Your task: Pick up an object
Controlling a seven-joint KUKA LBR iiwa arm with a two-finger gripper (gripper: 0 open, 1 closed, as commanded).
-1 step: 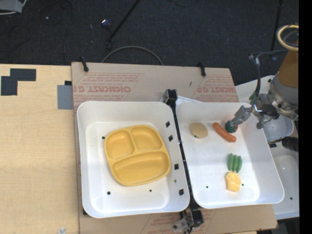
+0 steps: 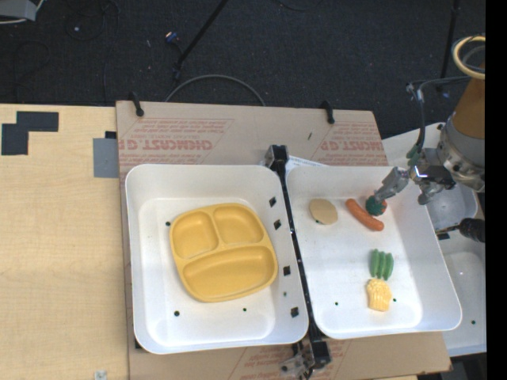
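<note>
The right bin holds a tan round piece, an orange carrot-like piece with a teal-green end, a green vegetable and a yellow corn cob. My gripper hangs over the bin's far right part and is open, with nothing between its fingers. Its left finger slants down to the teal-green end of the orange piece, and I cannot tell whether it touches it. The other finger stands near the bin's right wall.
In the left bin lies a yellow divided plate. A black divider runs between the bins. The arm's orange band rises at the right edge. Cardboard lies under the bins, and a wooden bench lies to the left.
</note>
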